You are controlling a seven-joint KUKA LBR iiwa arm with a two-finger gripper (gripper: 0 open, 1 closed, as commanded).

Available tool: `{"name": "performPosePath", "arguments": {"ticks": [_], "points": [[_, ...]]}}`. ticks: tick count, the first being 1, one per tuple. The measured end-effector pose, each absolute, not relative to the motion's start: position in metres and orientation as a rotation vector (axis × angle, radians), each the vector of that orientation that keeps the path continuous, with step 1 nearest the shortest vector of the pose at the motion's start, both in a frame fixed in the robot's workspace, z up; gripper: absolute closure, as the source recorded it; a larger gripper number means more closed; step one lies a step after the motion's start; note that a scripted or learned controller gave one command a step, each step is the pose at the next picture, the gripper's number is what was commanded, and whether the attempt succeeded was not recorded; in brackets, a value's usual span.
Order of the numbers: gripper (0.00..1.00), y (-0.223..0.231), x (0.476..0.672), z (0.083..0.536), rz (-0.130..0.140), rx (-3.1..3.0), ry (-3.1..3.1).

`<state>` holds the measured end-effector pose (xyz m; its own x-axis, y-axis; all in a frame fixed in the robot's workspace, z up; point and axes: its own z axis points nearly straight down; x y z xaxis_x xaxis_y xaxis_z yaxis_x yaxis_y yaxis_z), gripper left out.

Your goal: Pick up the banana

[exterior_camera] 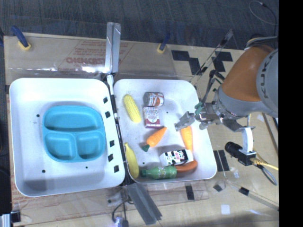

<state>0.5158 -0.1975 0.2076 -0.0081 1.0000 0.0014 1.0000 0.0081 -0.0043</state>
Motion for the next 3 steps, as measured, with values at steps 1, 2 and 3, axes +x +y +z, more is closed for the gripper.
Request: {"name": "performPosePath", "arguments": {"ticks": [1,2,3], "points": [[0.0,-0.097,0.568,0.149,0.006,-2.259,-2.176],[0.0,-0.019,0.616,0.191,0.003,-2.33,-2.104],[0.0,-0.007,0.63,0.191,0.003,-2.533,-1.856]]}}
